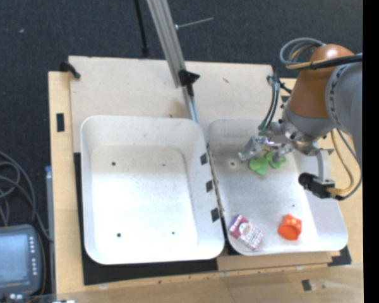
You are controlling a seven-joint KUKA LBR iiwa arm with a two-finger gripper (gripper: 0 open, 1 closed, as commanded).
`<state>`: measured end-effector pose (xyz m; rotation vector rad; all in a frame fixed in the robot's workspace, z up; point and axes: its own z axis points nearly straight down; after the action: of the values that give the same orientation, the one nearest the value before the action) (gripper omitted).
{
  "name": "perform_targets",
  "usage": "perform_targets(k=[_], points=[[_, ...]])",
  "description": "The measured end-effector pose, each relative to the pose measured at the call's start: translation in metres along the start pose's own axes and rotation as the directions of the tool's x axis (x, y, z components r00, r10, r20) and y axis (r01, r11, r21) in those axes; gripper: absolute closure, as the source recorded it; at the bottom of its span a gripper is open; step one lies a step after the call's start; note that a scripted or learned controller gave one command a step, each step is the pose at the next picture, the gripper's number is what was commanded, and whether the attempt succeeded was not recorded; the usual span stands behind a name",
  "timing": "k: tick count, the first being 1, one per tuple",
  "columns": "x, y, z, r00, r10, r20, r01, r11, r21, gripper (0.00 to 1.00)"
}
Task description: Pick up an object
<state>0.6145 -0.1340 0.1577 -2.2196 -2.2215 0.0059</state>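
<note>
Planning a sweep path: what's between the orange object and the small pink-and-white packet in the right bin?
Nothing: in the camera view the stretch between the orange object and the pink-and-white packet is bare white floor of the right bin.

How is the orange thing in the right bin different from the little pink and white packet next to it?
The orange object is a solid bright orange and looks chunky and rounded; the pink and white packet is patterned and lies flat. The orange object sits nearer the bin's right edge, while the packet lies by the divider between the bins. Both rest apart from each other at the near end of the right bin, away from the gripper.
</note>
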Motion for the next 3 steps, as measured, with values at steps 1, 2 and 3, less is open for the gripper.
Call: perform_targets(k=[1, 2, 3], points=[[-0.001, -0.001, 0.053, 1.000, 0.004, 0.000, -0.004, 1.000, 0.000, 0.00], [-0.002, 0.001, 0.038, 1.000, 0.009, 0.000, -0.009, 1.000, -0.009, 1.00], [-0.009, 0.012, -0.017, 1.000, 0.002, 0.000, -0.002, 1.000, -0.011, 1.00]])
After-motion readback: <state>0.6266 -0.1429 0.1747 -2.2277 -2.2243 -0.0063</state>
